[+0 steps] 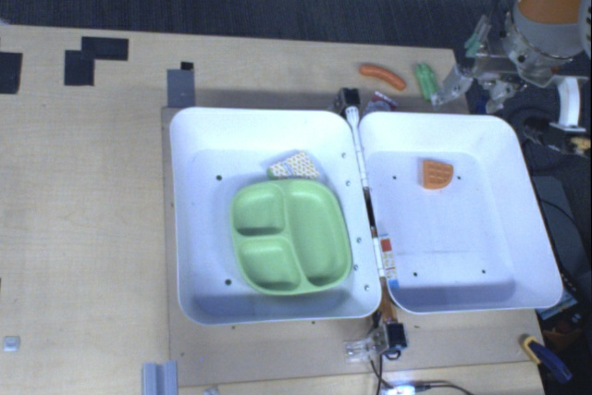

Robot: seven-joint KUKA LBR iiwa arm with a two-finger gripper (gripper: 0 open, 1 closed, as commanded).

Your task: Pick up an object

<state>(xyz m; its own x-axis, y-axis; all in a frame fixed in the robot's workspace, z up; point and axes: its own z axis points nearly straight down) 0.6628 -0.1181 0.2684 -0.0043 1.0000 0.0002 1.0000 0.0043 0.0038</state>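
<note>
A small orange object (437, 174) lies in the right bin (518, 199), toward its far side. A green divided plate (291, 234) sits in the left bin (199, 199). A small patterned piece (296, 165) lies against the plate's far edge. My gripper (476, 90) hangs above the far right corner of the right bin, up and to the right of the orange object. It is open, with nothing between its fingers.
On the bench beyond the bins lie an orange sausage-shaped object (382, 76) and a green object (425, 80), just left of the gripper. Cables and a small black mount (349, 97) sit at the seam between the bins.
</note>
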